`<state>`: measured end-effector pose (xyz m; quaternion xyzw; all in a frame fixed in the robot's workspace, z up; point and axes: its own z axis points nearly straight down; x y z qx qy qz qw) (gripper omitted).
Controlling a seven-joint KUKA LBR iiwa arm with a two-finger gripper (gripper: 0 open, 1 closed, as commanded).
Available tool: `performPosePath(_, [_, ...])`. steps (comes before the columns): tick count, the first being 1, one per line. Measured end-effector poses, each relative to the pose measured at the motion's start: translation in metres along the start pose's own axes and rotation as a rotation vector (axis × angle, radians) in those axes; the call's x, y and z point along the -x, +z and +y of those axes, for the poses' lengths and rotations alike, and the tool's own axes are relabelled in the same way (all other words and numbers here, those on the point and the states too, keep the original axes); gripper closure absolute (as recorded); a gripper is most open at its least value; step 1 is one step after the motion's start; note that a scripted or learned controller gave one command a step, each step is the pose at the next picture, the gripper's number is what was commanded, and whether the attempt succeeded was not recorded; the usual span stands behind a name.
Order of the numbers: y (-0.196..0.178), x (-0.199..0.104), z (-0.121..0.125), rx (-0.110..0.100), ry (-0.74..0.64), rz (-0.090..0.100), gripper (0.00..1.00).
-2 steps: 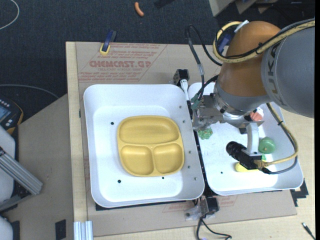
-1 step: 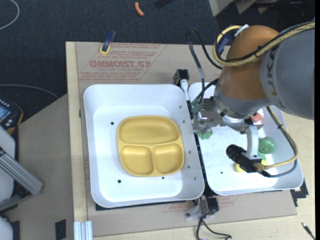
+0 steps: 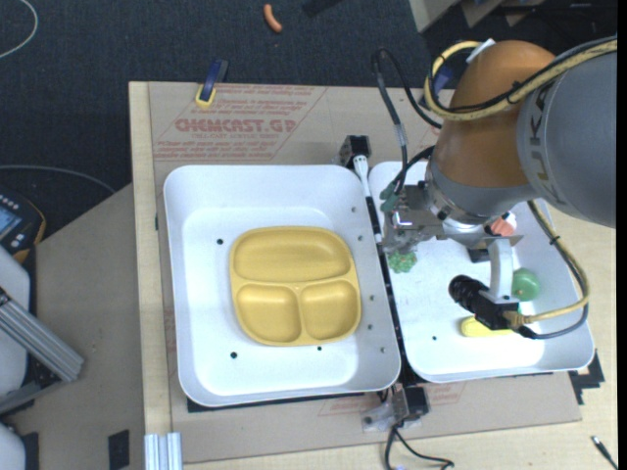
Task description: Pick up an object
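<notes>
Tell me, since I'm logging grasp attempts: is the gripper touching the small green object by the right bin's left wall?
Cannot tell. In the camera view the gripper sits directly over the small green object; their outlines meet, but no contact or gap shows plainly.

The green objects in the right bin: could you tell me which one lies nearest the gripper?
The small green object directly under the gripper, at the bin's left edge. The other green ball sits farther right.

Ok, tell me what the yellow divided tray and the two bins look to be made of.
Yellow divided tray: likely moulded plastic, matte to satin; rounded compartments, soft even sheen. Left bin and right bin: probably thin formed plastic, smooth white, slightly glossy; rounded corners and raised rims suggest it, though coated metal can't be excluded.
</notes>
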<state>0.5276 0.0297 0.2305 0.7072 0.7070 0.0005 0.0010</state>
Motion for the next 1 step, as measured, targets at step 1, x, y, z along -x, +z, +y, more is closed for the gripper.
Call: performPosePath(1, [0.0131, -0.0031, 0.0102, -0.002, -0.001, 0.000, 1.00])
